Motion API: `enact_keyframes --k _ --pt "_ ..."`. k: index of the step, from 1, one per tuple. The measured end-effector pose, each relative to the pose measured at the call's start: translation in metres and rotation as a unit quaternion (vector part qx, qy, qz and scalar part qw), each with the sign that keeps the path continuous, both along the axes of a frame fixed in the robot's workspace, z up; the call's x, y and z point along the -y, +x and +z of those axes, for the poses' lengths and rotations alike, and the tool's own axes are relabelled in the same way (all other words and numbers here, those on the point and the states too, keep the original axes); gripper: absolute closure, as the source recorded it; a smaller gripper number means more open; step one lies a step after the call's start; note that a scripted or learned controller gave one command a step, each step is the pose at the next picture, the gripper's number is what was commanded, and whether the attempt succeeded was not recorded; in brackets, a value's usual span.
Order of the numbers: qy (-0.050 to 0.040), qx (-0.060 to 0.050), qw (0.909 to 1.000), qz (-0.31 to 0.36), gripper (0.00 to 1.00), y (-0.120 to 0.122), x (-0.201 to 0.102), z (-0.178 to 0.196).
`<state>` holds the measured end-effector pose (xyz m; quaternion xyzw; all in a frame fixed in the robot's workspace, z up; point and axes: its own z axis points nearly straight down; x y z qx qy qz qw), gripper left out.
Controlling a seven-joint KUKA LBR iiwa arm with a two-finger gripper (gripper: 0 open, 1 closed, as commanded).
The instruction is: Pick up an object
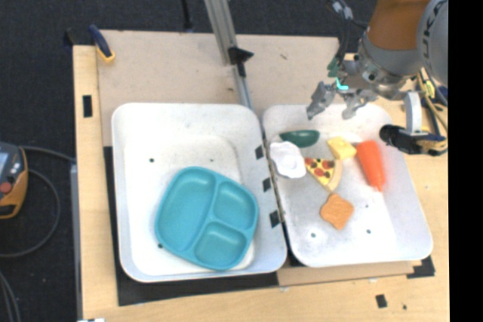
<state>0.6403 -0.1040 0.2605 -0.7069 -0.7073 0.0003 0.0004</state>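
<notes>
Hand (336, 106): hangs above the far edge of the right bin (407, 241), fingers spread apart with nothing between them; the open stance suits a descent onto a piece, judged from its pose.
Arm (400, 11): enters from the right, orange band above the wrist, held high enough to keep the bin's contents unobstructed.
Right bin: holds all the small toy food, clustered in its upper half, so any pick has to happen here.
Green piece (300, 137): dark, flat, nearest the hand, just below it; the likeliest target by closeness.
White piece (287, 160): lies against the bin's left wall, touching the pizza (324, 171); the wall may hinder a finger.
Pizza: flat slice in the middle, hard to get fingers under.
Yellow piece (341, 148): just above the pizza, close to the carrot (370, 164).
Carrot: lies lengthwise, apart enough for a clean grip across it.
Bread (336, 211): alone lower down, well apart from the rest.
Left bin (136, 124): carries a teal tray (207, 217) with three compartments, seemingly a drop spot.
Surface (166, 64): bare wood beyond the bins.
Progress: nothing lifted yet.
</notes>
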Motion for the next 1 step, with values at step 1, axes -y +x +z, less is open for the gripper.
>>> enact_keyframes --k 1 --pt "-0.0001 0.001 1.0000 0.000 0.00 0.0005 0.0000 0.0012"
